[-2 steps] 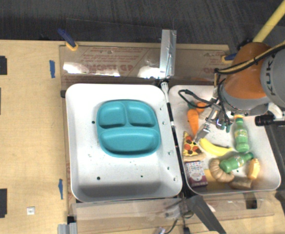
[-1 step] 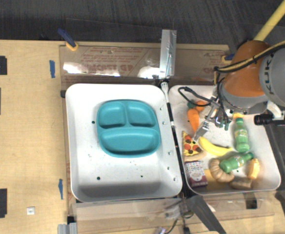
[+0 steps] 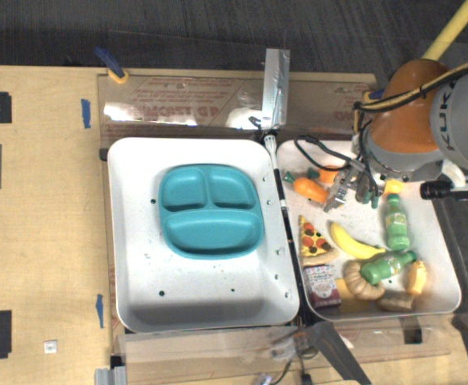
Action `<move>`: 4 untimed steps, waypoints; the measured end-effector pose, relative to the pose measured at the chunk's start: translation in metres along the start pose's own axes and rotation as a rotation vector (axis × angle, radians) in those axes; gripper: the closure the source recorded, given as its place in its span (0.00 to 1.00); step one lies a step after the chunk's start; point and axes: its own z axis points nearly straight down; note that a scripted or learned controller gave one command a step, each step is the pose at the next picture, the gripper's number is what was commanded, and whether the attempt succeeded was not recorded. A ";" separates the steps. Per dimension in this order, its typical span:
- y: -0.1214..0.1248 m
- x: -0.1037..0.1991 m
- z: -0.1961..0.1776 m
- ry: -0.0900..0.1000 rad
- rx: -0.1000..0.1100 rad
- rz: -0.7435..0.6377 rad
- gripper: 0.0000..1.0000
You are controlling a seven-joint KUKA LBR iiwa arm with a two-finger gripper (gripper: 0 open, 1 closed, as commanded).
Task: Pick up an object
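Camera view: looking down at a slant on two white bins sitting side by side.
Left bin (image 3: 138,295): holding a teal divided plate (image 3: 211,211) at centre frame.
Right bin (image 3: 446,283): crowding toys toward its lower half.
Candidates: an orange carrot (image 3: 308,188) lying near the bin's upper left; a yellow banana (image 3: 354,244) at its middle; a green bottle (image 3: 395,221) lying toward its right; a pizza slice (image 3: 314,238) just left of the banana.
Arm (image 3: 426,127): reaching in from the upper right of the frame.
Gripper (image 3: 348,189): hanging just right of the carrot; jaw state cannot be told, and nothing is showing between them.
Risk: the carrot is probably the nearest target, and being rounded it may be rolling aside under an off-centre close.
Risk: trailing black cables (image 3: 318,152) may be snagging on the bin wall.
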 end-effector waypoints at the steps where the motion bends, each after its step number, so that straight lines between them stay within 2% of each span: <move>1: 0.000 0.000 0.001 0.002 0.000 0.000 0.00; 2: -0.059 0.058 0.012 0.014 0.005 0.036 0.00; 3: -0.032 -0.030 -0.045 0.013 0.006 0.194 0.00; 4: -0.015 0.035 0.007 0.001 0.001 0.121 0.00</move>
